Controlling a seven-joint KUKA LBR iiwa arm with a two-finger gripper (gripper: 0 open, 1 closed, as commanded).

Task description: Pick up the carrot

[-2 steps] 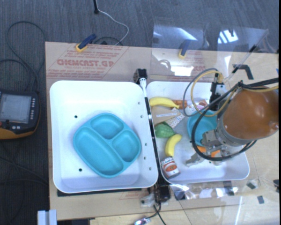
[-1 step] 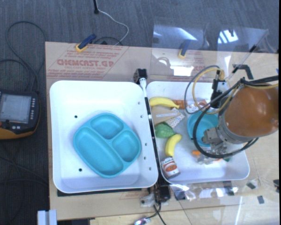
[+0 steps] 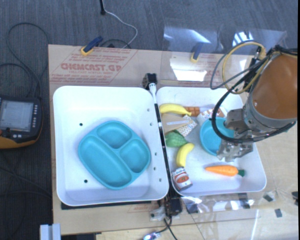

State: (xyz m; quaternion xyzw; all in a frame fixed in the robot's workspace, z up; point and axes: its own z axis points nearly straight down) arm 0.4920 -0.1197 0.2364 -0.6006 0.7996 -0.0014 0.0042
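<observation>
The carrot point(image 3: 222, 171), orange with a green tip at its right end, lies flat near the front right of the right bin point(image 3: 260, 176). My gripper point(image 3: 233, 151) hangs just above and behind the carrot, at the right side of the bin, under the arm's orange band. Nothing shows between its fingers, and the carrot rests on the bin floor apart from it.
The right bin also holds two yellow bananas point(image 3: 174, 109) point(image 3: 184, 154), a green vegetable point(image 3: 176, 139), a small can point(image 3: 180, 178), a blue bowl point(image 3: 208, 136) and packets. A blue divided plate point(image 3: 114, 153) sits in the left bin point(image 3: 70, 104). A pendant point(image 3: 12, 121) lies at far left.
</observation>
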